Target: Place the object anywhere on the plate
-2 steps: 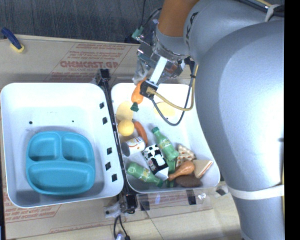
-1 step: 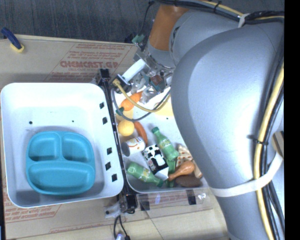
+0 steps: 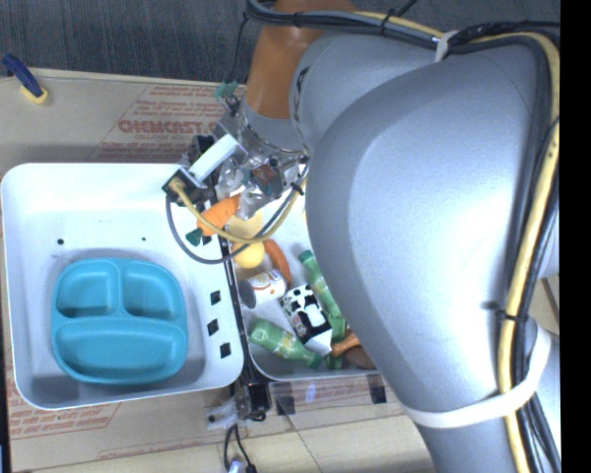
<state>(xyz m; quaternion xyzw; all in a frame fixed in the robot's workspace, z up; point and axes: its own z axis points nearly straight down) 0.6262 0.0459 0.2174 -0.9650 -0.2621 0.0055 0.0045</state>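
Two white bins side by side on a cardboard-covered bench, our arm reaching over their shared edge.

An orange piece (image 3: 220, 211) sits right at the gripper (image 3: 227, 208), above the wall between the bins, but we cannot tell whether the jaws are closed on it or merely beside it. A pale yellow item (image 3: 244, 228) hangs just under it. Outward to the left lies the blue plate (image 3: 120, 321), a three-compartment one, low in the left bin (image 3: 25, 205) and well apart from the gripper. In the right bin we see a green bottle (image 3: 282, 342), a black-and-white carton (image 3: 305, 310) and other clutter. To do this step well, we judge the arm should carry across the dividing wall with clearance, travel down-left until it is squarely over a compartment, lower close, then release.
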